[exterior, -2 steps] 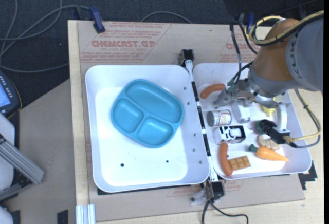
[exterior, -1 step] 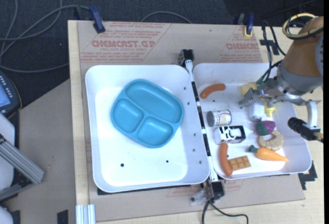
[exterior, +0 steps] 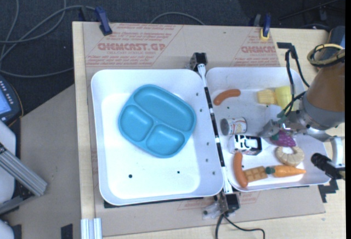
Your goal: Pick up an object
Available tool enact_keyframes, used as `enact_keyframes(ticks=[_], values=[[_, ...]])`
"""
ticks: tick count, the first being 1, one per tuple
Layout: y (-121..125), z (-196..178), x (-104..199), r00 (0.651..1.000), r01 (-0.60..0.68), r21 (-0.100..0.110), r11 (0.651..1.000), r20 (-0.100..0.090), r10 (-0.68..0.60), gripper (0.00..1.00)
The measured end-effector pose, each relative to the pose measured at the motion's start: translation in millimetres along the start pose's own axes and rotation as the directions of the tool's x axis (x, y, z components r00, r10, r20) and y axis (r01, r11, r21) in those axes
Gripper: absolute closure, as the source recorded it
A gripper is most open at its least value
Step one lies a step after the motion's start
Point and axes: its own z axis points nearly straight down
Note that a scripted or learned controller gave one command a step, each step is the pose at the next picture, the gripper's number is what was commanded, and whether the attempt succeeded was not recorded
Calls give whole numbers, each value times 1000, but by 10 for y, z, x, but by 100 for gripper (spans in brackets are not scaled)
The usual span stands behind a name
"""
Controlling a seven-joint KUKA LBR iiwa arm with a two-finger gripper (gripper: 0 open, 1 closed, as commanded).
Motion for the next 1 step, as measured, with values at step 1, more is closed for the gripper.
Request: enact_keyframes(ticks=[1], values=[[38, -119, 11, 1000, 2, -8, 1000, 3, -2, 100]])
